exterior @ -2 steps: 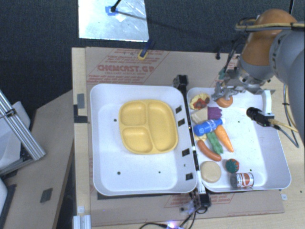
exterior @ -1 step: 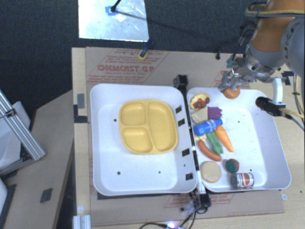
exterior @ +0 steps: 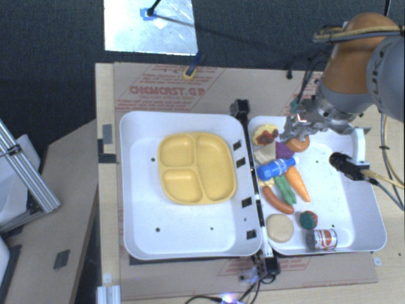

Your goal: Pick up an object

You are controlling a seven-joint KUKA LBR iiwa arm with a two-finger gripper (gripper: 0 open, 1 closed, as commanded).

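Hand (exterior: 295,130) low over the toys at the far end of the right bin (exterior: 361,230), above a purple piece (exterior: 284,149).

Purple piece sits directly under the hand, touching an orange ball (exterior: 299,144) just beside it; whether the hand is released or clenched cannot be told from here. A pizza slice (exterior: 266,134) lies just left of the hand, a blue bottle (exterior: 276,168) just nearer the camera than it, then two carrots (exterior: 296,182) and a green pod (exterior: 284,189) further that way. A biscuit (exterior: 280,227), a berry (exterior: 308,219) and a can (exterior: 323,239) are well apart from the hand at the near end. The yellow tray (exterior: 194,168) rests in the left bin (exterior: 145,233). To do this well, I judge the hand should centre on one piece, since the crowded neighbours could be nudged or caught alongside, and lift straight up from the surface.
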